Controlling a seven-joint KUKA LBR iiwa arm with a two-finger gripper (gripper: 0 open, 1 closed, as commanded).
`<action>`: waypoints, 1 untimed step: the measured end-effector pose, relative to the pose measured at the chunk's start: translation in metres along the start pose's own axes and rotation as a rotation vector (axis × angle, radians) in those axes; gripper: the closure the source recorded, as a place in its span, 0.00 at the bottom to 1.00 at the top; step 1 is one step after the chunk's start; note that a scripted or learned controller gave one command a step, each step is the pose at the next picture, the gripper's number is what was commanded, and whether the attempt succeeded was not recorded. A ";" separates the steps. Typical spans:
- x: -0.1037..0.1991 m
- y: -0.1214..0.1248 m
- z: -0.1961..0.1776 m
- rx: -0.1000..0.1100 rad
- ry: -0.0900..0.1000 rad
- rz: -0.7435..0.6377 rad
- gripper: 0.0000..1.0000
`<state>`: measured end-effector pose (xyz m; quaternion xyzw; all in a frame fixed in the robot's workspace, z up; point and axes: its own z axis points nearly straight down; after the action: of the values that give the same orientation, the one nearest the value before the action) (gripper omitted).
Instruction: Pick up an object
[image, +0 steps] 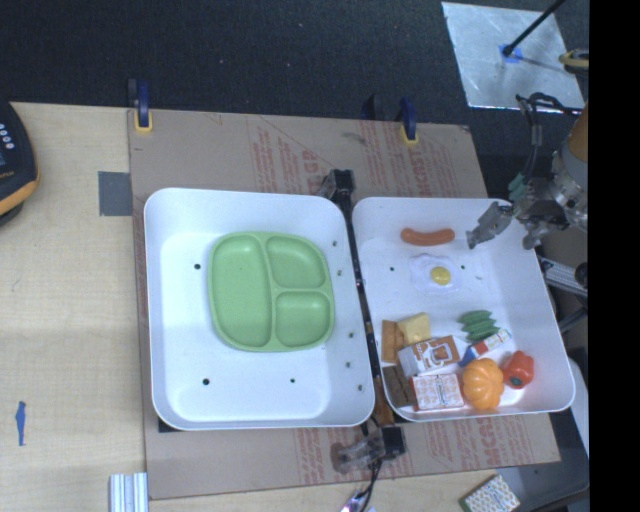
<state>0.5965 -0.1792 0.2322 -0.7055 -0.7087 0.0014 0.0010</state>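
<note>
Sausage (428, 237) lay nearest the gripper (492, 224), toward twelve o'clock in the right bin (540, 300), with bare white floor all round it. We judged it the likeliest pick: a small toy piece, probably light and fairly stiff, its rounded, smooth skin apt to roll or slip out of a pinch. We thought the best hold would be across its short middle, the fingers closing from twelve and six o'clock, since its long axis ran from nine to three.

The gripper hung at the bin's two o'clock edge, just beside the sausage and apart from it; whether its fingers stood wide or narrow we could not tell, as they showed as a dark blur.

A fried egg (439, 275) sat just at six o'clock of the sausage, flat and likely hard to get under. Toward five o'clock in the bin, small cartons (437, 356), green beans (478, 323), an orange pumpkin (481, 384) and a red pepper (518, 369) crowded together, touching, and left the fingers little room.

The bin floor looked smooth and slick, so a nudged piece could slide. The left bin (180, 300) held a green divided plate (270, 291). Both bins rested on cardboard over a pale wooden desk (60, 300).
</note>
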 end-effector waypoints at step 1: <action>-0.013 -0.075 0.149 0.013 0.004 0.003 0.00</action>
<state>0.5213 -0.1922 0.0837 -0.7065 -0.7076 0.0046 0.0070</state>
